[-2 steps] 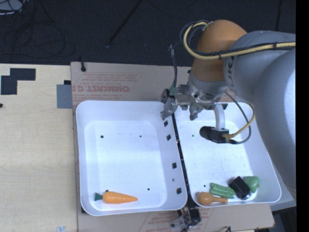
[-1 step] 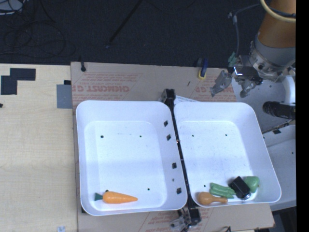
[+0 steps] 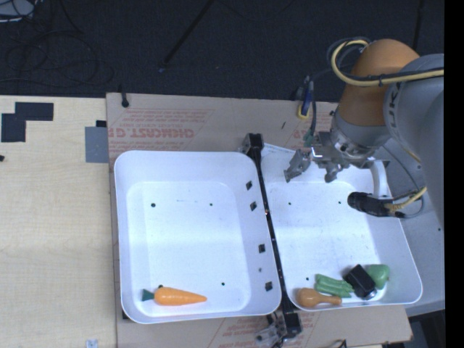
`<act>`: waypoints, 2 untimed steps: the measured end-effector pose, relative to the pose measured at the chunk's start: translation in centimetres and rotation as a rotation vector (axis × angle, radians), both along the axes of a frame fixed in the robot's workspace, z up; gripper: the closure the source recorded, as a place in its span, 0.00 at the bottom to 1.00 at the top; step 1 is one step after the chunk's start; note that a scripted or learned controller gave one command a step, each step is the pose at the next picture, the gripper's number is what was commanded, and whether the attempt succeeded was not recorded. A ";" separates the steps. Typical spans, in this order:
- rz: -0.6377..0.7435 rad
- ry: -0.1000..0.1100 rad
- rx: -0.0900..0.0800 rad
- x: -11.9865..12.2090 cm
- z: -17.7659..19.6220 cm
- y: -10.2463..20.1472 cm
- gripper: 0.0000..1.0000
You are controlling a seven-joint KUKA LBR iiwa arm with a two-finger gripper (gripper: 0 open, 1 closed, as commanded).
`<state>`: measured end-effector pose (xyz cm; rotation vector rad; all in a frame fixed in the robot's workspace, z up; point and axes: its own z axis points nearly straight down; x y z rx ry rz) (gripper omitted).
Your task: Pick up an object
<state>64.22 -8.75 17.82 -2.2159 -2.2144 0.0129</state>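
Position of end effector: end effector (image 3: 317, 164) hangs over the far edge of the right bin (image 3: 406, 256), its two fingers spread apart with nothing between them.
Nearest things: a heap in that bin's near corner, namely a green pepper (image 3: 333, 286), a black block (image 3: 359, 280) and a small orange gourd (image 3: 317, 298), touching or overlapping.
Direction: heap lies toward the viewer and slightly right of the fingers, well apart.
Long axis: pepper and gourd lie roughly left-right.
Other candidate: carrot (image 3: 179, 296) in the left bin (image 3: 123, 194), farther off.
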 end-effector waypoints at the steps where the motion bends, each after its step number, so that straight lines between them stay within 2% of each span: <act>1: -0.008 -0.019 -0.009 0.1 8.9 -12.0 0.00; 2: 0.000 -0.011 -0.002 0.1 9.3 -11.4 1.00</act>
